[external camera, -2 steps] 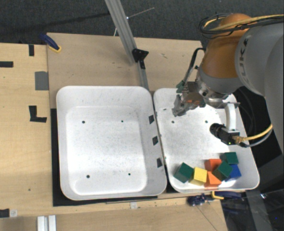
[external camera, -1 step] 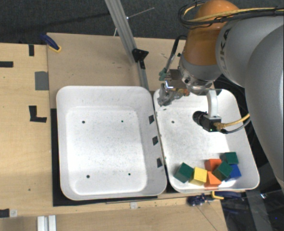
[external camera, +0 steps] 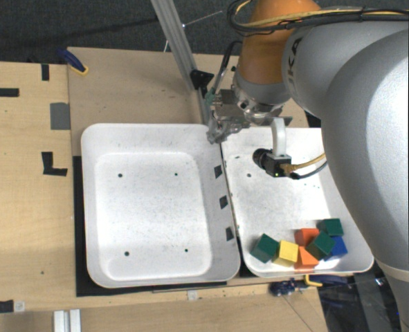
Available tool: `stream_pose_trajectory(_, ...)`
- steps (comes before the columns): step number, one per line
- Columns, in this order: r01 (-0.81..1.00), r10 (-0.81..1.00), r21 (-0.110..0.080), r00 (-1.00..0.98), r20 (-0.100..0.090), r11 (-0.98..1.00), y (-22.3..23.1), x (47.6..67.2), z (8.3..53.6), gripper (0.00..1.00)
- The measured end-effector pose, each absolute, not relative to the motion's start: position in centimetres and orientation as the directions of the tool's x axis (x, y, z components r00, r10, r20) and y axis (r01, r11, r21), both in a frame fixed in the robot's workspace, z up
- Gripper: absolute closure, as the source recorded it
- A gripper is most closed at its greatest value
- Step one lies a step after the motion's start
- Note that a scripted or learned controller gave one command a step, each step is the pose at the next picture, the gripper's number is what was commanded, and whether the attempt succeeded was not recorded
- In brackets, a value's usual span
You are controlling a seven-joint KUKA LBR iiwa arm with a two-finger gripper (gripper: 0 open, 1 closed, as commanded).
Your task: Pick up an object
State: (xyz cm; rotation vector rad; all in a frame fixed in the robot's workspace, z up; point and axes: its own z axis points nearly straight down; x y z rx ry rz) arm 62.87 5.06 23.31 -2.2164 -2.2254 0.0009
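Huge and grey, the arm (external camera: 370, 116) fills the right of the view, its orange band (external camera: 273, 33) above the wrist. From the gripper (external camera: 221, 126) outward: it hangs over the back edge of the bins, above the seam between them, and I cannot tell from this angle how its jaws stand; nothing can be seen between them. Just beside it, a small black part (external camera: 270, 161) with a yellowish cable hangs over the right bin (external camera: 259, 206). Well apart from the gripper, in that bin's front corner, lies a cluster of blocks touching one another: a green block (external camera: 264, 247), a yellow block (external camera: 286, 252), orange blocks (external camera: 305, 247), two more green ones (external camera: 326, 235) and a blue block (external camera: 338, 247). The left bin (external camera: 149, 199) sits alongside on the wooden bench (external camera: 24, 206)
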Motion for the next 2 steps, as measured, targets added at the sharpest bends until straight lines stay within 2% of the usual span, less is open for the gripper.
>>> stream_pose_trajectory(1, 1.0, 1.0, 0.0, -0.004, 0.001, 0.004, 8.96, 65.89, 22.35, 1.0)
stream_pose_trajectory(2, 1.0, 1.0, -0.001, -0.002, -0.002, 0.002, 8.78, 65.82, 22.43, 0.0)
